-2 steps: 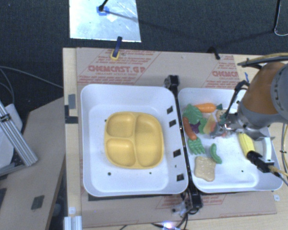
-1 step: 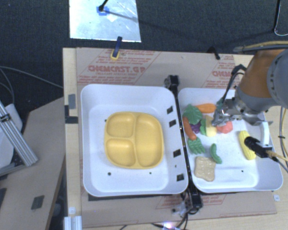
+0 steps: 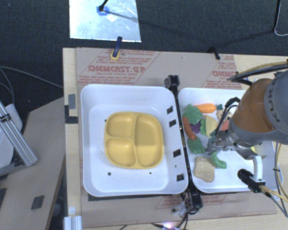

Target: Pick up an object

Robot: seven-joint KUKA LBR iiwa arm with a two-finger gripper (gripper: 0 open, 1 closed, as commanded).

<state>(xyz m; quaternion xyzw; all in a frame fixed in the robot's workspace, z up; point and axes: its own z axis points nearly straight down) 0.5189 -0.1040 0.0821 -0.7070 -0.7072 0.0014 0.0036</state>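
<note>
The gripper [image 3: 214,147] hangs low in the right bin [image 3: 230,183] among toy foods [image 3: 194,128], finger state unclear.

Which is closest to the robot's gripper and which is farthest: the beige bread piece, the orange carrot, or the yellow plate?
From the gripper, in the camera view:
1. Beige bread piece, just below it in the right bin.
2. Orange carrot, at the right bin's top.
3. Yellow divided plate, over in the left bin.
</note>
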